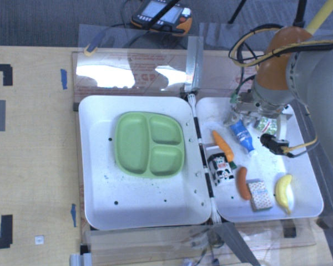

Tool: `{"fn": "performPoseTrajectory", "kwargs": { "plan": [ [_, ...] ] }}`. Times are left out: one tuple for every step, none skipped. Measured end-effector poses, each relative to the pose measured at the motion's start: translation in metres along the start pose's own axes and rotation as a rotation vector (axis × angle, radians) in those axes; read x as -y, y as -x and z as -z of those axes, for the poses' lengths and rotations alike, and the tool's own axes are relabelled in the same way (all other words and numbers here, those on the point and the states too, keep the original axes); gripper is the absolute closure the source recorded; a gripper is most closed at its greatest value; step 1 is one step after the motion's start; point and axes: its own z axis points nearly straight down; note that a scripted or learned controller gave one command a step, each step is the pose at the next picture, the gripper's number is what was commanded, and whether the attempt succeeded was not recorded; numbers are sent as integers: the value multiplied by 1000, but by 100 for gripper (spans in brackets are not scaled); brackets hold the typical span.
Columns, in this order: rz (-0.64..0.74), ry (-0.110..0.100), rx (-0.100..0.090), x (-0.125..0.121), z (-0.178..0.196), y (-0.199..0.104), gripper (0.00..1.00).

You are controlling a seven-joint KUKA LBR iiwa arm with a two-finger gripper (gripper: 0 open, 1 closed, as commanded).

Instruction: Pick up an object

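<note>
Blue tube (242, 136) below end effector (254, 115)

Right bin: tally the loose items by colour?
Orange: 2, carrot and hot dog
Yellow: 1, banana
Blue: 1, tube
Black and white: 1, cow toy
Checkered: 1, small block
Green and white: 1, packet partly under the gripper
Total: 7

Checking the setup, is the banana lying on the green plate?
No, the banana lies in the right bin, while the green plate sits in the left bin.
</note>
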Motion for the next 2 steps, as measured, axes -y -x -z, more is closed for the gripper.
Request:
{"fn": "performPoseTrajectory", "kwargs": {
  "plan": [
    [-119, -3, 1, -13, 68, 16, 100],
    [38, -6, 0, -11, 73, -5, 100]
  ]
}}
